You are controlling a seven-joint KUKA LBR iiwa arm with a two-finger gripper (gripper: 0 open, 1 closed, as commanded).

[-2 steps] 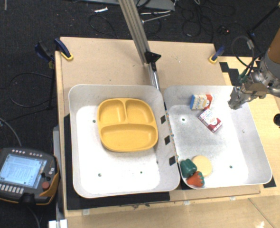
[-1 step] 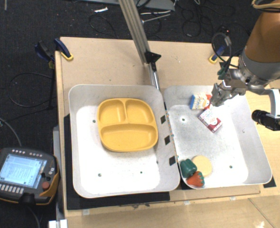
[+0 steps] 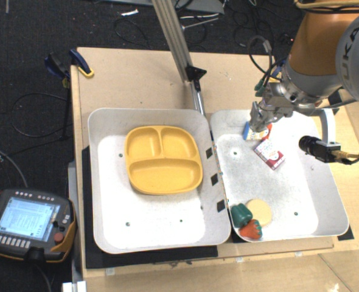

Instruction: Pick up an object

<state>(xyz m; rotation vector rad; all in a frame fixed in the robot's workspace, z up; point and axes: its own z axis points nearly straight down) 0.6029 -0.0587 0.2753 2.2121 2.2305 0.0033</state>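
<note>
My gripper [image 3: 260, 124] hangs low over the back of the right bin [image 3: 313, 193], near its left wall. A small blue object [image 3: 249, 131] sits right against the gripper's left side, and I cannot tell whether it is held. A red and white packet [image 3: 269, 154] lies just in front of the gripper on the bin floor. At the bin's front left corner lie a green piece [image 3: 241, 212], a pale yellow disc [image 3: 260, 209] and a red-orange piece [image 3: 250, 229]. A yellow divided plate [image 3: 163, 160] rests in the left bin [image 3: 112, 218].
A slanted metal post [image 3: 173, 32] ends at a clamp between the bins' back edges. A black device [image 3: 316, 146] is mounted at the right bin's right side. A teach pendant [image 3: 27, 221] lies off the bench at the lower left. A blue and yellow clamp [image 3: 76, 61] grips the bench's far left corner.
</note>
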